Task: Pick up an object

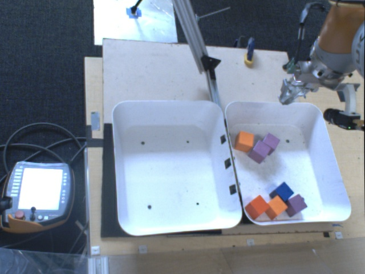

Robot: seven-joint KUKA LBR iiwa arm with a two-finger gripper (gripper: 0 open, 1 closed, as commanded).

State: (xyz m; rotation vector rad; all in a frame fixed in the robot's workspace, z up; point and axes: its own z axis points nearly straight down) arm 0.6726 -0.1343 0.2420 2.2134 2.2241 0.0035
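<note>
Grey metal marks the gripper (288,94), which hangs at the far right corner of the right bin (329,153), above its back rim, on an arm (341,30) reaching in from the right. Whether it is open or closed cannot be told at this size; nothing shows in its grasp. The position reads as a raised start or transit pose, clear of the bin walls, with no block directly beneath it.

The candidate objects all lie in the right bin, in two groups. Near the back left sits an orange block (244,141) with two light purple blocks (264,147) touching each other just beside it. At the front lie a second cluster: two orange blocks (265,206), a blue block (282,190) and a dark purple block (296,205), packed against one another and close to the front wall.

Tight packing is the likely obstacle: fingers have little room between neighbours, and the front wall crowds the nearer cluster. The lone orange block at the back appears the more open target.

The left bin (122,153) stands alongside, touching the right one. A slanted metal pole (191,27) crosses above the bench (159,67), and a control pad (37,196) lies at the far left
</note>
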